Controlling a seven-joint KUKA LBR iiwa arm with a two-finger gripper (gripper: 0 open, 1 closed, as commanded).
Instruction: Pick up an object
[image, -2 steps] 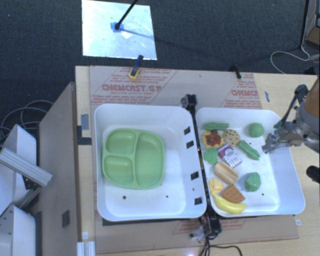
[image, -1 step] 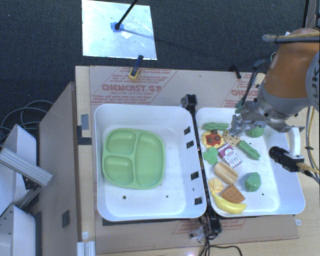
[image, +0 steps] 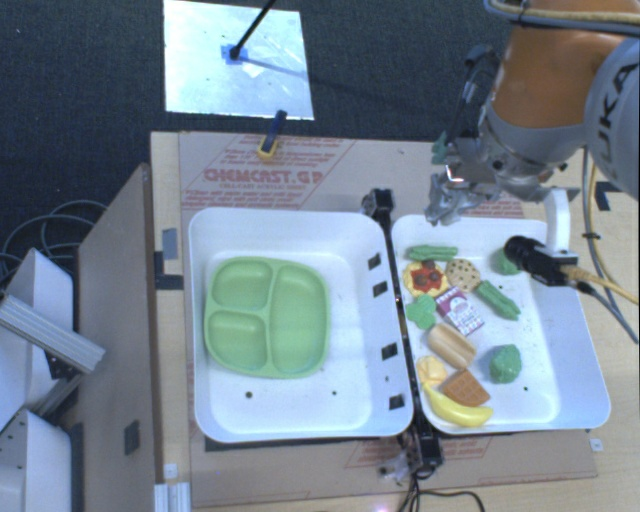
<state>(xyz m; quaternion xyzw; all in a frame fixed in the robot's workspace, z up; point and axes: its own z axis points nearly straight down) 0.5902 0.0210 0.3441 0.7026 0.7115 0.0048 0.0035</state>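
You see 2 bins: the left bin (image: 220, 235) holds 1 green tray (image: 267, 316); the right bin (image: 575, 350) holds about 10 toy foods (image: 460, 330). Gripper (image: 443, 208) state: cannot tell

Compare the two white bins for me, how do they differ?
The left bin holds one green divided plate; the right bin holds a crowded pile of toy food, including a banana and a hot dog. The gripper hangs by the right bin's far edge, away from the left bin. Both are shallow and white.
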